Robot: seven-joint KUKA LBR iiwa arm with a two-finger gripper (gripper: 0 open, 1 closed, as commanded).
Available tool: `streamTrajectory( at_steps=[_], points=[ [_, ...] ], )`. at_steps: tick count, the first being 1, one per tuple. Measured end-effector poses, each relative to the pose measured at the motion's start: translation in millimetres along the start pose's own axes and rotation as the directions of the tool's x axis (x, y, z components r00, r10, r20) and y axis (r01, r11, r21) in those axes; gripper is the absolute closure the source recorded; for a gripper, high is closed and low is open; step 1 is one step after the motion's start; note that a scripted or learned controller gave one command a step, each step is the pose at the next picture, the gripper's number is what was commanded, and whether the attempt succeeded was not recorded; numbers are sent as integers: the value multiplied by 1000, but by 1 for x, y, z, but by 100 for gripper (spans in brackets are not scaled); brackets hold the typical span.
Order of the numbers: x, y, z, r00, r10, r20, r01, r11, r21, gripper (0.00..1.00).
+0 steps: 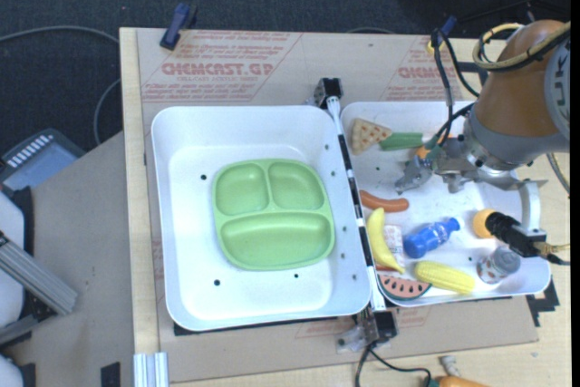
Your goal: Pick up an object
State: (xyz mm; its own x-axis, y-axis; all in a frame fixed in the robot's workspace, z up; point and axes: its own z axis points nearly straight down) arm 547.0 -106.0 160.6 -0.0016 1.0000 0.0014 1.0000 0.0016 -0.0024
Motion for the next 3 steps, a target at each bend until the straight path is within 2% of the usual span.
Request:
streamTrajectory(
  at_steps=[1,2,3],
  points=[
    [-24,73,14,1000,1,2,-1,1000,-3,0],
    [-75,108,72,1000,0,5,0,1000,-10,0],
    [-75,106,64,1000,2,3,-2,1000,-1,100]
  ],
)
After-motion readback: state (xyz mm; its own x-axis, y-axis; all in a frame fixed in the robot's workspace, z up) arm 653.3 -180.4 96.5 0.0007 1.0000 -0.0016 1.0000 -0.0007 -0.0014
